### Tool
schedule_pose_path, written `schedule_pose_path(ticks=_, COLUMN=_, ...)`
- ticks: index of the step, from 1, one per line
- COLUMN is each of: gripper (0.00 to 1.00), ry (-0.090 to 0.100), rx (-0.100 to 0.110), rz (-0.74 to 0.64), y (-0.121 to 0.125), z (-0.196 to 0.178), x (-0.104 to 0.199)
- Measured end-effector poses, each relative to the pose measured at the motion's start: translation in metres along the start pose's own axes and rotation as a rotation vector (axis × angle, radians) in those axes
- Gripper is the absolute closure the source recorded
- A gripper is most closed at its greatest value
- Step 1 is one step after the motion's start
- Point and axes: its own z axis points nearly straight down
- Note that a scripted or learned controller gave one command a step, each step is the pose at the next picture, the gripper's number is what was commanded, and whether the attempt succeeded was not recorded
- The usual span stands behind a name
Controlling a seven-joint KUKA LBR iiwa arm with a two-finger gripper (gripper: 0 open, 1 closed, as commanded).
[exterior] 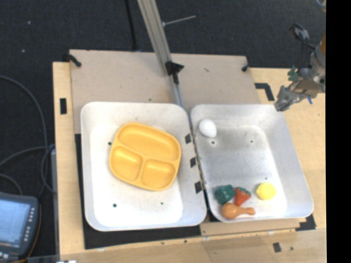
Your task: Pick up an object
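Gripper: the gripper (286, 98) hung at the far right, just past the upper right corner of the right bin (285, 147), over the bench rather than over the toys. From where I stood I could not tell whether the claw was spread or closed, and I saw nothing in it.
Right bin: a white egg-shaped object (207, 128) lay near its upper left corner, on its own.
Lower edge of that bin: a dark green object (224, 193), a small red and orange one (242, 195) and an orange pear-shaped piece (237, 211) sat bunched together, touching or nearly so; a yellow ball (266, 191) rested just to their right.
Left bin: the left bin (98, 147) carried a yellow divided plate (145, 156), lying flat and turned slightly.
Distance: all the toys lay well apart from the gripper.
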Motion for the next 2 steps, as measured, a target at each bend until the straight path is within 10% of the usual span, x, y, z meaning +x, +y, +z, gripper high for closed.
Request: schedule_pose_path(ticks=2, gripper=1.0, ry=0.002, rx=0.003, rz=-0.001, y=0.022, z=-0.001, x=0.094)
